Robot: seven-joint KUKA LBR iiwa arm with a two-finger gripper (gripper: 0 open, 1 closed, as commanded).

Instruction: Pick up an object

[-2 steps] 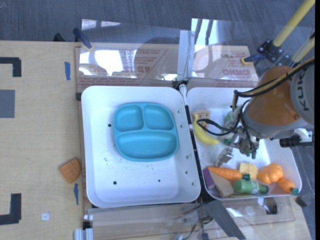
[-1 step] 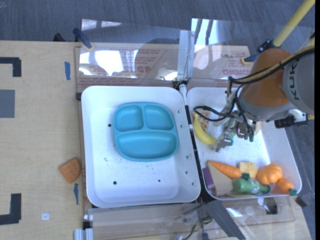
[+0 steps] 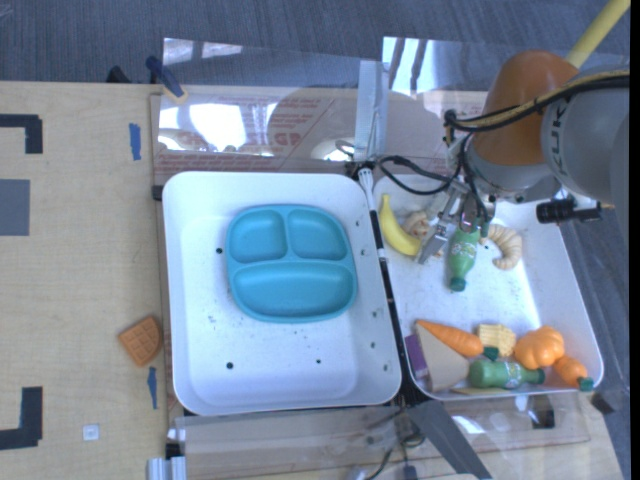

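While a blue three-compartment plastic plate (image 3: 291, 261) filled the left white bin (image 3: 200, 348), the metal two-finger gripper (image 3: 452, 230) at centre right clasped a small green plastic bottle (image 3: 461, 257) in the right bin (image 3: 570, 268); no writing was legible.

Bright, even overhead light — strong white glare on the clear plastic sheet (image 3: 250, 118) behind the shallow white bins (image 3: 190, 268). Shadows are soft, and the picture is slightly grainy and soft-focused throughout.
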